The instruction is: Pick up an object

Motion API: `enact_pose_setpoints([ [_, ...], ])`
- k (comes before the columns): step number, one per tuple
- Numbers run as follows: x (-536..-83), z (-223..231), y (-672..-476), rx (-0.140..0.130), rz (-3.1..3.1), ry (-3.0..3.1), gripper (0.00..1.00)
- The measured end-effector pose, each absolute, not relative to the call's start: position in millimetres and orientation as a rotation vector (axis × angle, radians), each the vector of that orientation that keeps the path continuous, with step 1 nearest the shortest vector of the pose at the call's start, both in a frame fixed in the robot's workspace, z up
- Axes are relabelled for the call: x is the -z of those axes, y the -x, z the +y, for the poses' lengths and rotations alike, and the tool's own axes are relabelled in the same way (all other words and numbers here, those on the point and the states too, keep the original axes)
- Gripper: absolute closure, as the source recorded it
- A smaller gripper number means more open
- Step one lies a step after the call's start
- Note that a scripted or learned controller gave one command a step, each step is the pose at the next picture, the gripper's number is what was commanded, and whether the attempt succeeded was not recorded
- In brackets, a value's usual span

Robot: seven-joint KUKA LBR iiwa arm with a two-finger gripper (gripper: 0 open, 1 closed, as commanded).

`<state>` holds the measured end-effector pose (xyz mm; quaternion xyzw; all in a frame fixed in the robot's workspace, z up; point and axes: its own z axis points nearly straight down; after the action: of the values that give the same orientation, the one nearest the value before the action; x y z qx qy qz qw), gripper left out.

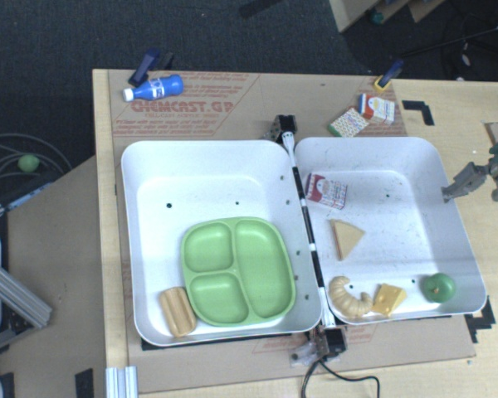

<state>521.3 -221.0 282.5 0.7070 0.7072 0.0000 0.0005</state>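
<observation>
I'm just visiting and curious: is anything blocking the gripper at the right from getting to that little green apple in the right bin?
Nothing visible does. The grey two-finger gripper sits at the right white bin's right rim, and the small round green apple lies in that bin's near right corner, with bare bin floor between them.

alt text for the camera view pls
Gripper at the right bin's right edge. That bin holds a green apple, croissant, cheese wedge and small carton; the left bin holds a green divided plate.

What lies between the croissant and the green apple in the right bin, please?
A small yellow block lies between the croissant and green apple, seen in the camera view.
</observation>
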Motion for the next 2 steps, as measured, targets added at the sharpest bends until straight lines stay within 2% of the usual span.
enact_pose_setpoints([
  [1, -194, -169, -491.2, 0.001, 2.224, -2.221, 0.00],
  [2, -159, -110, -567.4, -0.002, 2.224, -2.219, 0.00],
])
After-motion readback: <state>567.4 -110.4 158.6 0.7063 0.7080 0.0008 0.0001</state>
